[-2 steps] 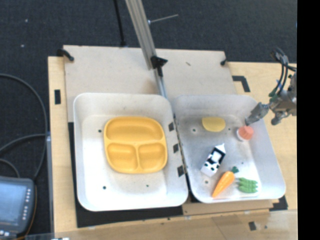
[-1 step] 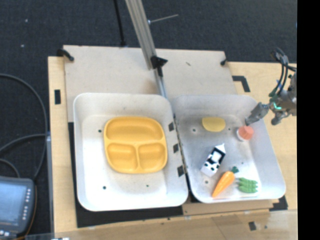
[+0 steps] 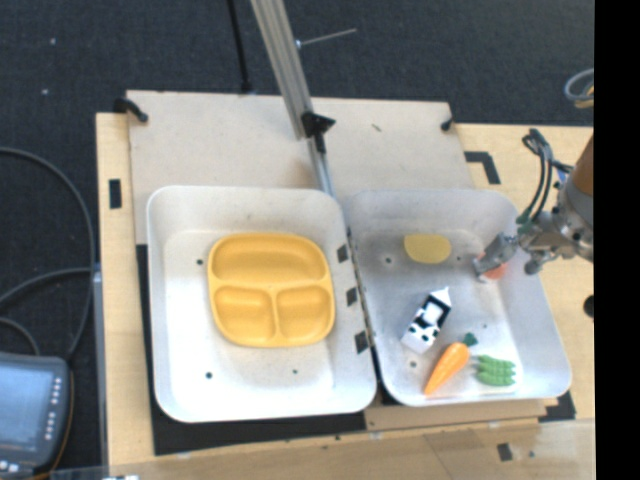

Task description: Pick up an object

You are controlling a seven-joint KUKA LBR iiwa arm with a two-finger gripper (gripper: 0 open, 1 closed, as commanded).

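The pick looks barely begun: the tool (image 3: pixel 497 256) hangs at the right bin's (image 3: pixel 545 313) far right corner, and whether it is spread or pressed together I cannot tell; a small reddish bit sits at its tip, too blurred to name. Every candidate lies loose in that bin: a yellow disc (image 3: pixel 427 248), a black-and-white cow-patterned carton (image 3: pixel 427 322), a toy carrot (image 3: pixel 447 367), a green toy vegetable (image 3: pixel 495 371). The left bin (image 3: pixel 175 268) holds a yellow divided plate (image 3: pixel 270 288). No writing is readable.

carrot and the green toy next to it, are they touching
Cannot tell. In the camera view the carrot and the green toy lie side by side at the right bin's near edge, with no plain gap or contact between them.
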